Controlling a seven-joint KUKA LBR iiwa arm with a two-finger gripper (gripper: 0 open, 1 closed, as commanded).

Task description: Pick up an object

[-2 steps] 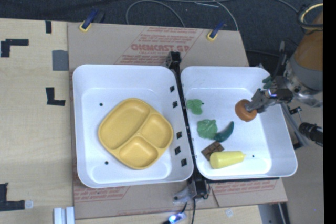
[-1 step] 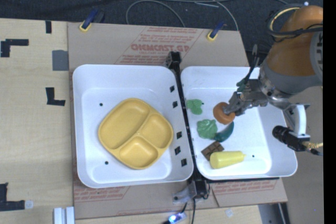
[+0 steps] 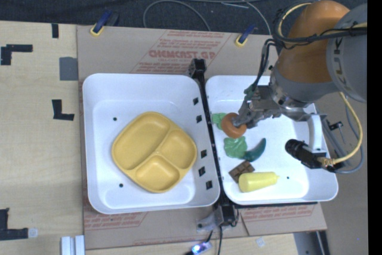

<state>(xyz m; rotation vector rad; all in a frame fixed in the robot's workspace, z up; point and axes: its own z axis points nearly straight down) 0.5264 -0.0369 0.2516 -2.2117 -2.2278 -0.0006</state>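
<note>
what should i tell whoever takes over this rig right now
End effector: low in the right bin, at the orange round object near the divider; whether it grips it cannot be told.
Right bin things: green piece below the orange one, dark teal curved piece, brown block, yellow bottle-shaped object lying on its side.
Left bin: yellow divided plate.
Done: arm is down at an object.
Left: confirm a grasp and lift it.

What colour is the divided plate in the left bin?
Yellow. The divided plate shows plainly in the camera view, lying in the white left bin.
</note>
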